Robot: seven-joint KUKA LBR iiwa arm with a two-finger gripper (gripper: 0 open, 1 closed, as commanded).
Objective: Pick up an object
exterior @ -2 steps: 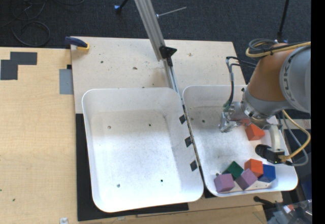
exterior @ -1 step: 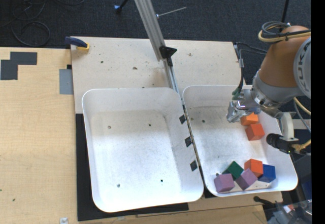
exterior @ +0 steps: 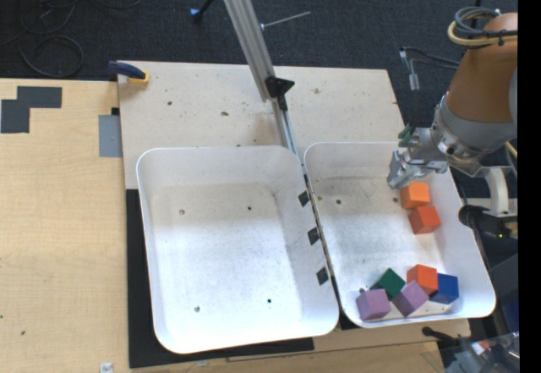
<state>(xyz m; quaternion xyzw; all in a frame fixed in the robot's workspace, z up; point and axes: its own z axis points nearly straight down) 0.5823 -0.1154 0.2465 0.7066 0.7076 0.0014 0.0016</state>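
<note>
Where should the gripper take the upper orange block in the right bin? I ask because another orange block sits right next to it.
Grip the upper orange block from above, across its left and right faces. Those look free, while the lower orange block crowds its near side.

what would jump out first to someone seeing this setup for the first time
The grey and orange arm reaching in from the right, its gripper low over the right bin just above an orange block, with a second orange block beside it. Next, the bright cluster of blocks at that bin's near edge: purple, green, orange and blue.
</note>
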